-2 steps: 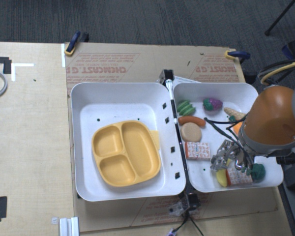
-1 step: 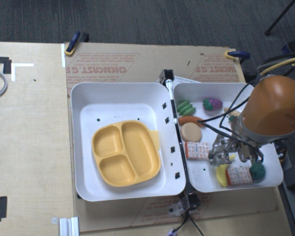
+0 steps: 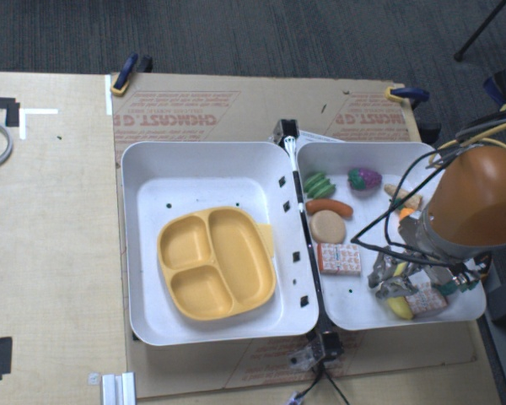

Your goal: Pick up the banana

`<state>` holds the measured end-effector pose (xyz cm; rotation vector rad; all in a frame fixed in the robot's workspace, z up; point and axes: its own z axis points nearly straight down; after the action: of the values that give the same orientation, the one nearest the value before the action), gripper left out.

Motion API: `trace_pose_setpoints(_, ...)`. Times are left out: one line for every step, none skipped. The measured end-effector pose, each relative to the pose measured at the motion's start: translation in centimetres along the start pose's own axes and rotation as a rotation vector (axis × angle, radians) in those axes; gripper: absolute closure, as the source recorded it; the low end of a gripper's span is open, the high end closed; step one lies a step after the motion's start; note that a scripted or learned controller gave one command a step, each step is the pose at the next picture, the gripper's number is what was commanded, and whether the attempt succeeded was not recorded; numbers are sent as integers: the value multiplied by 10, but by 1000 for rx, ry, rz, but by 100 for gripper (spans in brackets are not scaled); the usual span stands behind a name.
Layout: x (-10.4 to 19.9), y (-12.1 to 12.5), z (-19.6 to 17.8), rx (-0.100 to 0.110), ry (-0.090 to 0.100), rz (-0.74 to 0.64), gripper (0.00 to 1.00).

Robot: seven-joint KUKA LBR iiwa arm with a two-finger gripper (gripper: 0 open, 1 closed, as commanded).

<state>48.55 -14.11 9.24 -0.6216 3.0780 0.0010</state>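
Observation:
The banana (image 3: 401,309) shows as a small yellow piece near the front edge of the right bin (image 3: 354,306), partly hidden under the gripper and a pale box. My gripper (image 3: 391,283) hangs low in the right bin's front right part, directly above and just behind the banana. Cables and the arm's orange band (image 3: 479,194) cover much of it. Whether anything is held is hidden from this angle.
The right bin also holds a green vegetable (image 3: 316,184), purple grapes (image 3: 364,179), an orange sausage-like piece (image 3: 330,208), a tan round bun (image 3: 327,227), a pink box (image 3: 340,259) and a pale box (image 3: 428,300). A yellow divided tray (image 3: 217,262) lies in the left bin (image 3: 143,226).

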Motion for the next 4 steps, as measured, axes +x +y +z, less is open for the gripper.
trace_pose_setpoints(-2, 0, -10, 1, -4, 4, 100)
trace_pose_setpoints(-13, 20, -62, 2, -3, 0, 100)
trace_pose_setpoints(-4, 9, 0, 0, 0, -51, 100)
trace_pose_setpoints(-56, 18, -77, 1, -2, -135, 100)
